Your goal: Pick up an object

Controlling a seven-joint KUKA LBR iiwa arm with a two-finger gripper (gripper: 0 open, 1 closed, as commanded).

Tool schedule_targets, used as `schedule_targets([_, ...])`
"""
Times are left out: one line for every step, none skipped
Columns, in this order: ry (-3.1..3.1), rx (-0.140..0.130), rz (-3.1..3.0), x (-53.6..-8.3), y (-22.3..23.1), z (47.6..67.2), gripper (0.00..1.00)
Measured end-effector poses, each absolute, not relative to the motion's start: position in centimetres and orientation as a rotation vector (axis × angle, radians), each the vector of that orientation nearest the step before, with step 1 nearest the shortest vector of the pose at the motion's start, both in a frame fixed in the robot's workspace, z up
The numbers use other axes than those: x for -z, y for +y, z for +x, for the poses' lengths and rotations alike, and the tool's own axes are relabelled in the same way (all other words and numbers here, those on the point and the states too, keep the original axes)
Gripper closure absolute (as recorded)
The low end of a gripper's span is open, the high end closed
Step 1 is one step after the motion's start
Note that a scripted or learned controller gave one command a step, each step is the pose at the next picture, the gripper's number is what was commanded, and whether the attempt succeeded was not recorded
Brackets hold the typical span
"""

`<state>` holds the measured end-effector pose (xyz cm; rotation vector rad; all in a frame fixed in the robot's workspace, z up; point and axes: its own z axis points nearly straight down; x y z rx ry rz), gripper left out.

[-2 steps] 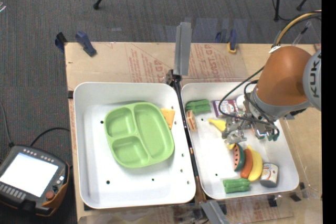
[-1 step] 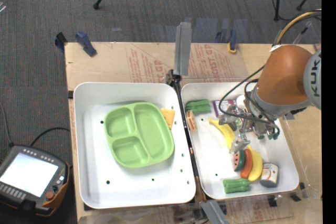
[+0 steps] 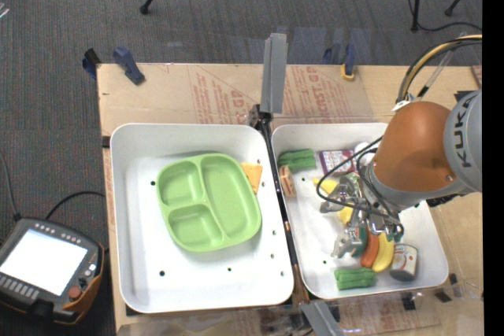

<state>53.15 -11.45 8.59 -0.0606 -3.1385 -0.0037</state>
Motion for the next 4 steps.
schedule_targets([-3.111, 0.002, -0.431, -8.7, -10.6, 54.9, 0.0])
schedule_targets([-3.113, 0.002, -0.422, -9.7, -10.5, 54.9, 1.0])
schedule_targets([-3.112, 0.003, -0.421, -9.6, -10.5, 54.9, 0.0])
schedule_targets([-3.034, 0.001, -0.814, -8.7, -8.1, 57.7, 0.0])
